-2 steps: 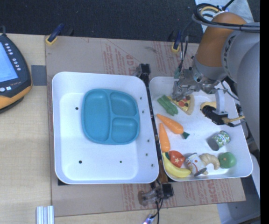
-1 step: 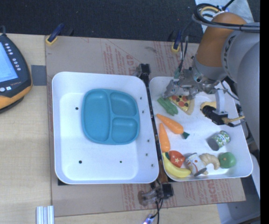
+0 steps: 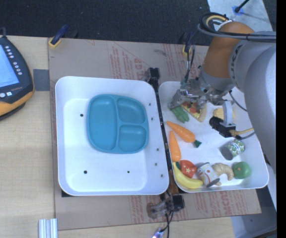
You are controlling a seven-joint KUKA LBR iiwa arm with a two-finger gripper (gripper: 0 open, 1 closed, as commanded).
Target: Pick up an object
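My gripper (image 3: 188, 100) is low at the back of the right bin (image 3: 254, 182), right over a green vegetable piece (image 3: 180, 114) and a pizza slice (image 3: 198, 111). Two carrots lie left of centre: one slanted (image 3: 181, 131), one along the left wall (image 3: 174, 147). At the front sit a banana (image 3: 185, 179), a strawberry (image 3: 187, 168), a small carton (image 3: 204, 172), a beige piece (image 3: 223, 169) and a green lime (image 3: 241, 170). A small can (image 3: 233, 148) lies at the right.
The left bin (image 3: 68, 172) holds a blue divided plate (image 3: 117, 123). A teach pendant (image 3: 4, 78) lies on the bench at far left. The grey arm (image 3: 252, 78) covers the right bin's back right corner. Clamps sit between the bins at back and front.
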